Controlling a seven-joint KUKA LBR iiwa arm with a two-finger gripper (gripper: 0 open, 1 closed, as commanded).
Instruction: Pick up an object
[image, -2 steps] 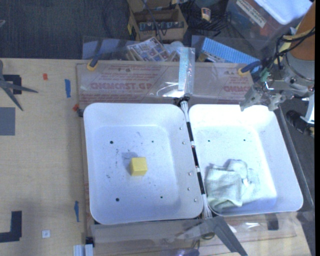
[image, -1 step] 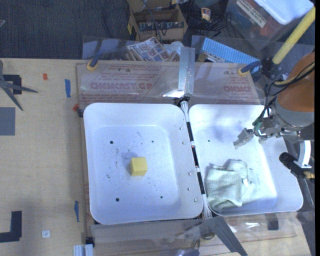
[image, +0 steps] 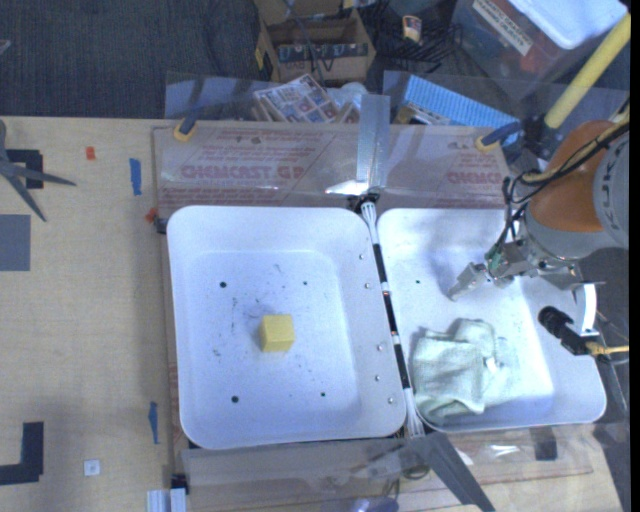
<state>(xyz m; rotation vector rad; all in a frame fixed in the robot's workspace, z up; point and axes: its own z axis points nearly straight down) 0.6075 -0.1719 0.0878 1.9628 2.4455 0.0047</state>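
My gripper hangs over the right white bin, and nothing sits between its tips. A crumpled pale cloth lies just below it: soft, light, best pinched on a raised fold.

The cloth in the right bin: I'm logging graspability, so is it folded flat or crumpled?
Crumpled. The cloth lies bunched in uneven folds on the right bin floor, apart from the gripper.
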